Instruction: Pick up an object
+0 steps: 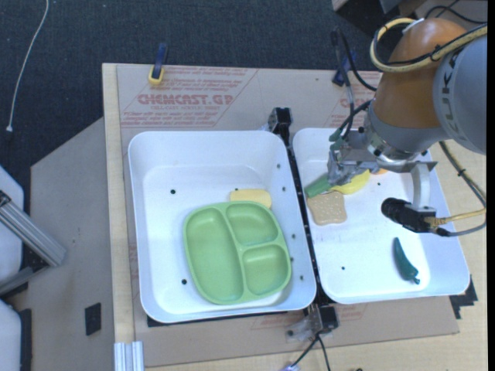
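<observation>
In the right bin's upper left, claw: we log it low over the bin floor; we cannot tell whether it is spread or pressed together.
Yellow piece: on the floor just right of the claw, partly under it; we see nothing lifted.
Green strip: just left of the claw, by the bin's left wall.
Tan slice: flat, just below the green strip.
Teal pepper: well apart, lower right.
Right bin: white, shallow.
Left bin: we count a green divided plate and a pale yellow block at its upper edge.
Surface: brown board under both bins.
</observation>
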{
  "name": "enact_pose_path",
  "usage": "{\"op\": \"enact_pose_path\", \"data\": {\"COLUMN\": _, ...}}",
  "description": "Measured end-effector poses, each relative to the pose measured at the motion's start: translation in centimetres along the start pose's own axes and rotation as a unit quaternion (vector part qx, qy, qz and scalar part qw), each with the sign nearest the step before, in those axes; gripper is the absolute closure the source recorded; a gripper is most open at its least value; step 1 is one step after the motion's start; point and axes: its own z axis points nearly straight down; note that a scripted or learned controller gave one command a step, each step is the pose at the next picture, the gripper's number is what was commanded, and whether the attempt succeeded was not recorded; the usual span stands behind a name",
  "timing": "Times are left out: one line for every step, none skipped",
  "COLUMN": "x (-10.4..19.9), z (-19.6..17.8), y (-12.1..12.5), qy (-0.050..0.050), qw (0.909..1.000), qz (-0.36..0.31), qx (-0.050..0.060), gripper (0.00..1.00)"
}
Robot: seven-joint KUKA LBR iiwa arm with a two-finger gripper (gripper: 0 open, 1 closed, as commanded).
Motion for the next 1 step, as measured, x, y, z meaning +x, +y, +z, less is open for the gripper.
{"op": "enact_pose_path", "data": {"x": 4.42, "z": -1.1, "y": 1.97, "qy": 0.0, "qw": 1.0, "qz": 0.002, "qx": 0.001, "gripper": 1.0}}
